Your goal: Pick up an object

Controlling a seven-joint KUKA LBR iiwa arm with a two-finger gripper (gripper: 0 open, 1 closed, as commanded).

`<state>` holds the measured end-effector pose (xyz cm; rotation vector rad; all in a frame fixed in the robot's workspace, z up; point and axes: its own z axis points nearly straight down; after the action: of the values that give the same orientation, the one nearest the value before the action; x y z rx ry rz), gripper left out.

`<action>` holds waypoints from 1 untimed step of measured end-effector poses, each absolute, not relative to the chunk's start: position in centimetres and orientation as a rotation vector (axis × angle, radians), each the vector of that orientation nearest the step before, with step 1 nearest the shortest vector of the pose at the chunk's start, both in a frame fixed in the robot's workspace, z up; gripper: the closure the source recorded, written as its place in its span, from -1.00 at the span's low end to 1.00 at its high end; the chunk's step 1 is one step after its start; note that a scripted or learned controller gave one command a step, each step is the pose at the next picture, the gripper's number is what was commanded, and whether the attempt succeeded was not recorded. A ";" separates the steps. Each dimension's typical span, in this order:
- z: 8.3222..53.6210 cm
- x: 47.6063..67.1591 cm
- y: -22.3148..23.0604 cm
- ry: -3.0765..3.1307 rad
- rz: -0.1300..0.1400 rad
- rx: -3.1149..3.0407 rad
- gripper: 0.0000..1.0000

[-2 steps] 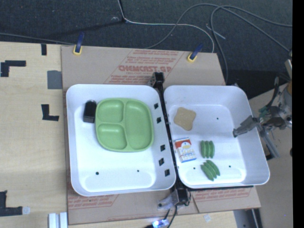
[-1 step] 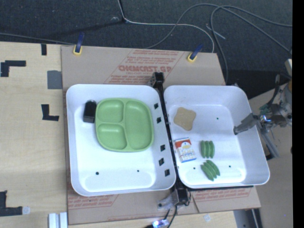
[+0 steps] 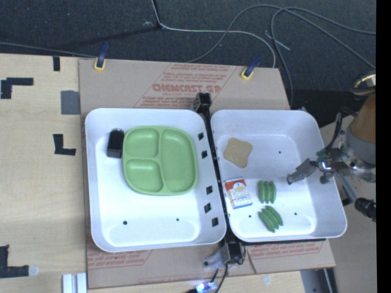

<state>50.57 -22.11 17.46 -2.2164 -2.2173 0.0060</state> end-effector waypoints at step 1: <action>12.5 50.9 -21.1 -2.219 0.005 -2.216 -1.00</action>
<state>50.88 -21.15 12.46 -2.2156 -2.2188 0.0053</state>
